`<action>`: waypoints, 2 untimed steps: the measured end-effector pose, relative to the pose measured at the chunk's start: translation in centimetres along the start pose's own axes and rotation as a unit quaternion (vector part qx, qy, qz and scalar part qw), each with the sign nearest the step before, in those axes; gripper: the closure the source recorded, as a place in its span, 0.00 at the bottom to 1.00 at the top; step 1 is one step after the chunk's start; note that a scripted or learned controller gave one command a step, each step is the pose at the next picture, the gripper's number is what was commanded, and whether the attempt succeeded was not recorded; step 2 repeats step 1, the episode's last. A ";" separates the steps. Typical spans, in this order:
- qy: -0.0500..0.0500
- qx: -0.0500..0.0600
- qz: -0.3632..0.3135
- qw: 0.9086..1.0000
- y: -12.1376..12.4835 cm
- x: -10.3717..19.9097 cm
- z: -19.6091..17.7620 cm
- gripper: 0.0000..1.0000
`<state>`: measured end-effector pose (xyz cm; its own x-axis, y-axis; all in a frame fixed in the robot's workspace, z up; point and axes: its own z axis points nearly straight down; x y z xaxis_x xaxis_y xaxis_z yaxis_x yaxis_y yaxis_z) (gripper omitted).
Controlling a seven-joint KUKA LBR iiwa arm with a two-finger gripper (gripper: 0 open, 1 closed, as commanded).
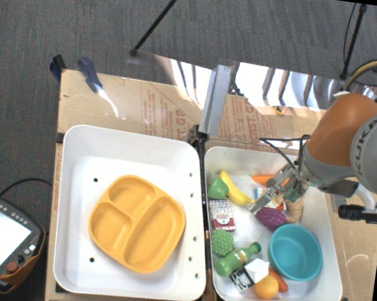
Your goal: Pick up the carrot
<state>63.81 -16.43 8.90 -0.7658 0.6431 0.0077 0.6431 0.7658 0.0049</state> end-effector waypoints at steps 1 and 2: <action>0.000 0.000 0.000 1.000 0.0 0.0 0.0 0.00; 0.000 0.000 0.000 1.000 0.0 0.0 0.0 0.00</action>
